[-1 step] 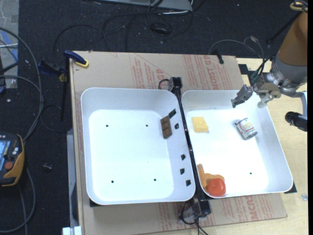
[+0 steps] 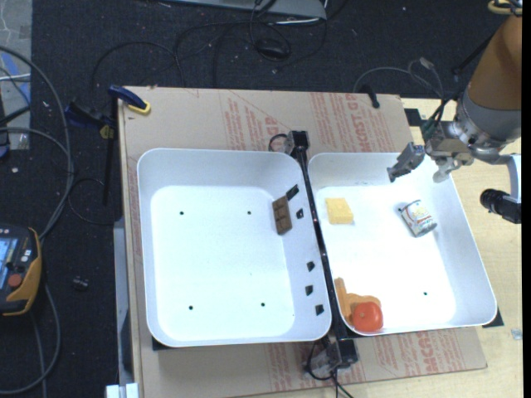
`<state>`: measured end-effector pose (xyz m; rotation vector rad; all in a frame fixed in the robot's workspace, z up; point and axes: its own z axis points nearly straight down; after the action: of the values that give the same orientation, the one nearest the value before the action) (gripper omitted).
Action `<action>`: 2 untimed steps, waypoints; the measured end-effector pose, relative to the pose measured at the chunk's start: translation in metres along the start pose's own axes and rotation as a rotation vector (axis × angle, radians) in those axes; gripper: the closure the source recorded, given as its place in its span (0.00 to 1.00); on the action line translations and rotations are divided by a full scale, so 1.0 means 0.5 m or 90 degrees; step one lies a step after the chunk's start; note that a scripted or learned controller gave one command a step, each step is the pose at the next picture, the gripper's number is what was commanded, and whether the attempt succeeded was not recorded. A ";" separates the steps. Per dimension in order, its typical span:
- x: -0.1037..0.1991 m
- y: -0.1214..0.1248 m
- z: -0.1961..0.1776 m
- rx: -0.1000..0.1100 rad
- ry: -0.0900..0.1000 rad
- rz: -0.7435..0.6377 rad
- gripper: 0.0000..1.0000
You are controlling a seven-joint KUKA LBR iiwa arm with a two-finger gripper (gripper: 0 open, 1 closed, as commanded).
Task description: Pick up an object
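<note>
Hovering over the far right corner of the right bin (image 2: 465, 222), our hand (image 2: 425, 162) hangs below the grey wrist and orange band, at about one o'clock from that bin's middle. Its two fingers stand apart with nothing between them, so we read it as released and carrying nothing.

We judge the small can (image 2: 417, 219) the likeliest thing to pick, since it lies nearest, just toward six o'clock from the hand, on the bin floor. It rests on its side, and its long axis seems to run from about ten o'clock to four o'clock, with the labelled body facing up. Which end is the lid we cannot tell.

Other candidates in the same bin are a yellow block (image 2: 339, 211) toward nine o'clock from the can, and a red tomato (image 2: 367, 315) touching an orange piece (image 2: 348, 295) in the near left corner. A brown bar (image 2: 282, 215) lies in the left bin (image 2: 166, 222), near the shared wall.

What could go wrong, in our view: a can on its side rolls, so fingers closing along its length rather than across it may push it away. Coming down off-centre could tip it out sideways. The bin's sloped wall is close to the hand, and a low approach may catch the rim.
</note>
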<state>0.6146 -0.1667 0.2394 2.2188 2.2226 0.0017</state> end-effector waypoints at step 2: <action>0.077 -0.030 -0.063 0.001 0.000 0.000 0.00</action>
<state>0.5993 -0.1283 0.2708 2.2197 2.2231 0.0004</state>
